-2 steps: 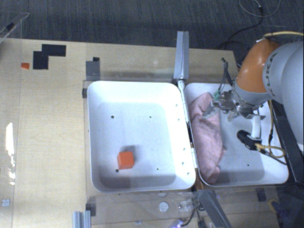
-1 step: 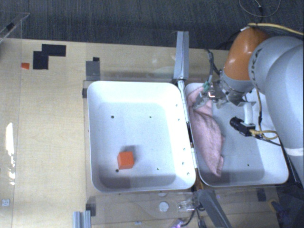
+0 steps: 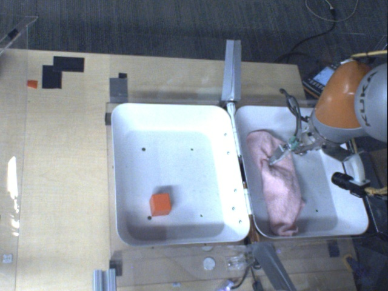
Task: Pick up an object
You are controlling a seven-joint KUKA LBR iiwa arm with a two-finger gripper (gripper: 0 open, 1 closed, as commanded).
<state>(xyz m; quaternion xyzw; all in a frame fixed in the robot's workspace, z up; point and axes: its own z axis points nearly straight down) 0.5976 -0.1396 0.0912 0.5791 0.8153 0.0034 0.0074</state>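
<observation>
pink cloth (image 3: 280, 183) is the likely pick target, lying crumpled in the right bin (image 3: 345, 223), stretched from just under the jaws away toward the bin's near wall. gripper (image 3: 285, 152) is seen low over the cloth's upper end, tip apparently on or in the fabric (contact can't be confirmed from this slanted view). jaw state cannot be told: the tip is small and blends into the folds, so no grasp is claimed. step is judged as the descent/grasp phase, lift not yet done, since the cloth is lying flat in the bin. next move would call for a closure on a raised fold directly below the jaws, then a straight lift high enough that the trailing end is cleared off the bin floor. risk judged: a thin pinch of soft fabric could be slipped out of. an orange block (image 3: 160, 204) is sitting in the left bin (image 3: 127, 162), well apart from the jaws, across the divider rail (image 3: 237, 156).
</observation>
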